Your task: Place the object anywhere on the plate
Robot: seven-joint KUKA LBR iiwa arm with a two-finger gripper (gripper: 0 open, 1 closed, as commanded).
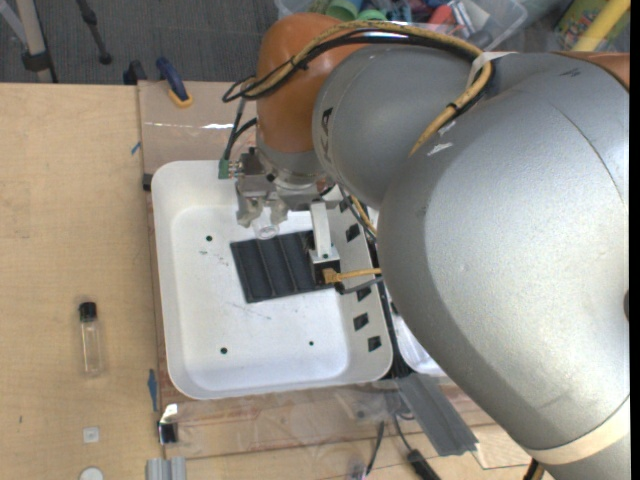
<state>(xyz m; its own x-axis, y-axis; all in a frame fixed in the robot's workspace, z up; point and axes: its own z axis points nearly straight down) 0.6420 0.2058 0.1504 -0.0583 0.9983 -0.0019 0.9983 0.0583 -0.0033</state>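
Camera view. The grey arm (500, 228) reaches in from the right and covers most of the right bin; its orange band (290, 63) sits above the wrist. The pincer (262, 218) hangs over the far half of the left white bin (200, 358), near the bin's far edge. Whether it is released or clenched cannot be told from this angle; nothing can be seen in its grip.

The likely task thing is a dark, flat, rectangular piece (275, 265) with ribbed grooves running along its length, matte charcoal in colour. It lies flat on the bin floor, roughly at the bin's centre, slightly skewed to the bin walls. Its far edge lies just below the pincer; contact cannot be told.

A plate cannot be made out.

On the bench, towards its left edge, well apart from the bin, lies a small clear vial (90, 338) with a black cap.
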